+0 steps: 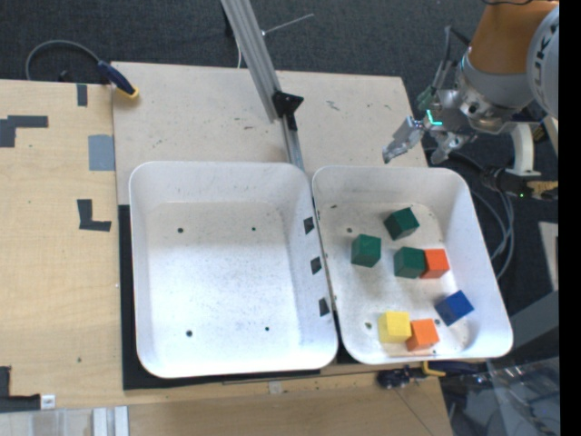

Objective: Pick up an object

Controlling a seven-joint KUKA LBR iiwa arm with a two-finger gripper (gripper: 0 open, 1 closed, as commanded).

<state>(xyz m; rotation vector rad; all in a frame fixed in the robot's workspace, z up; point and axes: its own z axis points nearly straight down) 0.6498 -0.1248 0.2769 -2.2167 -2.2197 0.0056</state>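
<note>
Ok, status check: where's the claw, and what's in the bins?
Claw above right bin's far rim, nothing between fingers. Seven blocks in right bin, untouched; nearest is green block. Nothing in the way.

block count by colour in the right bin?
Green blocks: 3
Orange blocks: 2
Blue block: 1
Yellow block: 1
Total: 7, all in the right bin
</note>
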